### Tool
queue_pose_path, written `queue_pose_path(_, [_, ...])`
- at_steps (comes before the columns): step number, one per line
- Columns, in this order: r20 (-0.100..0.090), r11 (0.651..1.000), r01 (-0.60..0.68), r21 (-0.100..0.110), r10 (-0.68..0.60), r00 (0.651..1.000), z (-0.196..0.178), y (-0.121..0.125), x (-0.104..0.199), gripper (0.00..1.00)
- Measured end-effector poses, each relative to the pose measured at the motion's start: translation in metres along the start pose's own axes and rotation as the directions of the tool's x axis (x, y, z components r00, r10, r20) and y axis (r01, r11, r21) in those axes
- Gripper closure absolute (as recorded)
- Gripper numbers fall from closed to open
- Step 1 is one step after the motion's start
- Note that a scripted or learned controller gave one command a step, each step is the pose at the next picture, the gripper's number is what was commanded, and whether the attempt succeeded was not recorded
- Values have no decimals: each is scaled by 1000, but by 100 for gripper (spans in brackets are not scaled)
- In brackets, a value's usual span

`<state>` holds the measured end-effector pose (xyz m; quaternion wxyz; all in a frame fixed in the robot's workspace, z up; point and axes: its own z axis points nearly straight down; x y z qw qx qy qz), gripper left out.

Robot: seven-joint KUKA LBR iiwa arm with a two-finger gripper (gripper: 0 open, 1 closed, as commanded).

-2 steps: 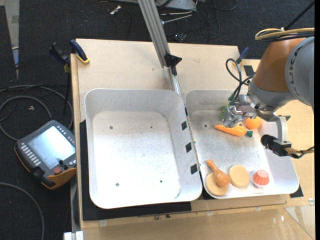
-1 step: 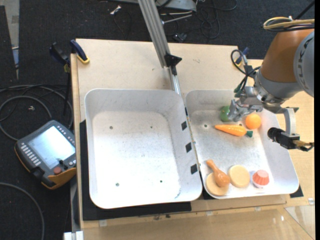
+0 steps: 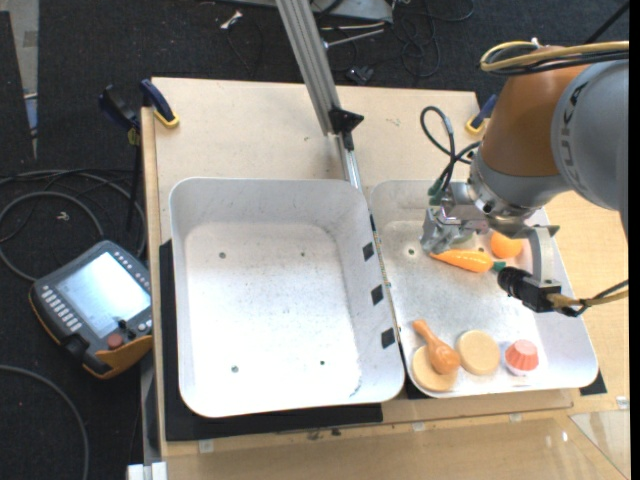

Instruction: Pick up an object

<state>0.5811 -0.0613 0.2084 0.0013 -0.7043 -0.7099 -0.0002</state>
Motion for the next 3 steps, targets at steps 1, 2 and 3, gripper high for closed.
queue_pose_path(1, [-1,1000,1,-1,-1,1000,-14,-18,56,100])
queue_pose_path(2, [0,1000,0,2,0,1000,-7,-32,107,100])
queue_pose_path(3, [0,1000,0,1,0,1000,-4,-46,160,100])
